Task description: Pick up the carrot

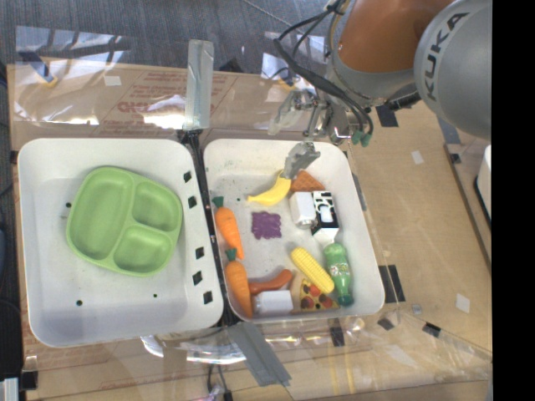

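1. A brown bench (418,190) carries two white bins under taped plastic sheeting.
2. The end effector (299,159) hangs over the right bin (361,224) at twelve o'clock; its grip is unclear.
3. A carrot (228,230) lies at nine o'clock there.
4. Dark carpet lies beyond.

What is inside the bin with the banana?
The right bin holds a banana, two carrots, purple grapes, corn, a green bottle and more. Whatever lies beneath them is covered.
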Controlling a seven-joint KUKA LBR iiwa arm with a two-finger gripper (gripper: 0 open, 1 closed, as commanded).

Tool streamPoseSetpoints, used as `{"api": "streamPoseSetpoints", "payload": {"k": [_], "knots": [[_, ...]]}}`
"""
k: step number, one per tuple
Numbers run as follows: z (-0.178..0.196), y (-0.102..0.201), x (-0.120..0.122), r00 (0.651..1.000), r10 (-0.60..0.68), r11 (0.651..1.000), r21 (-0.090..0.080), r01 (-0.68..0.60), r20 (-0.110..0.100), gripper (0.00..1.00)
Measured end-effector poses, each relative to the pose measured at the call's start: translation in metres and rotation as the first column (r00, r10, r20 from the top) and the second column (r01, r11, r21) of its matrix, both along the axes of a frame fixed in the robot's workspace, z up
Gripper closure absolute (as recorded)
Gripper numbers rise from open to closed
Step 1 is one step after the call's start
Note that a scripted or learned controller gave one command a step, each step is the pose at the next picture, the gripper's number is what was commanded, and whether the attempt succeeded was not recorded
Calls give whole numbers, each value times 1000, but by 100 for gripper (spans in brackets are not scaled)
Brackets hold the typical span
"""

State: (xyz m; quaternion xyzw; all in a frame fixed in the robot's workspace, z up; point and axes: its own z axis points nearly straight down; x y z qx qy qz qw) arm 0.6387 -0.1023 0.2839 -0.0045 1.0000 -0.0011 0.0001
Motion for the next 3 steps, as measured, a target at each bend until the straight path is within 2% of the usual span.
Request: {"api": "streamPoseSetpoints", "payload": {"k": [1, 2, 3], "knots": [[-94, 54, -93, 999, 47, 999, 4, -47, -5, 0], [-93, 38, -149, 914, -406, 914, 1, 406, -4, 0], [-92, 62, -133, 883, -469, 883, 2, 469, 1, 0]]}}
